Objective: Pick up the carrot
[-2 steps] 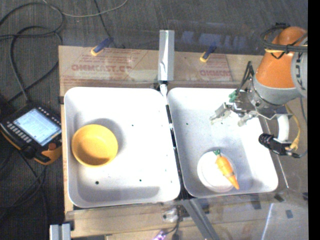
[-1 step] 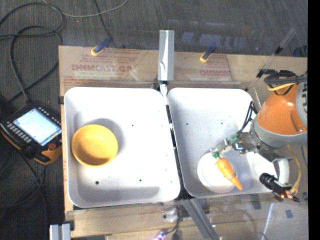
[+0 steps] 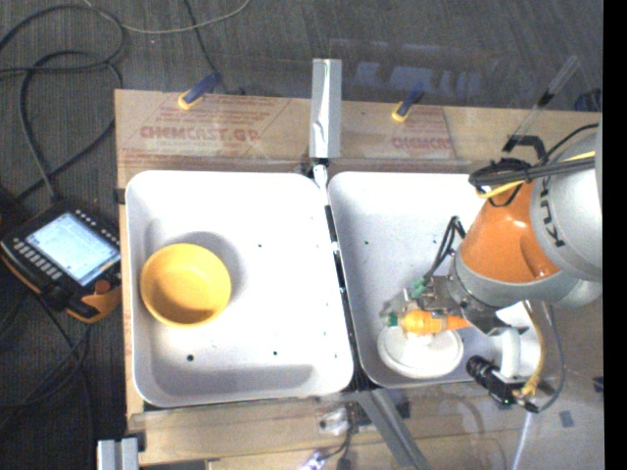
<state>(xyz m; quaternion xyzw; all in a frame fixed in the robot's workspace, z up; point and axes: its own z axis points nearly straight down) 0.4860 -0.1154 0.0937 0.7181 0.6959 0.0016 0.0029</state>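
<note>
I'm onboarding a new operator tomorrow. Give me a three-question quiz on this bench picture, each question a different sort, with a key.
1. True or false: the yellow bowl sits in the right bin.
2. Multiple choice: the carrot is seen over which item? A) yellow bowl B) white plate C) bare floor of the left bin
3. Fill in: the gripper is above the ____ bin.

Key
1. False: it sits in the left bin.
2. B: the carrot is seen over the plate's upper edge, right at the gripper.
3. Right.
</note>
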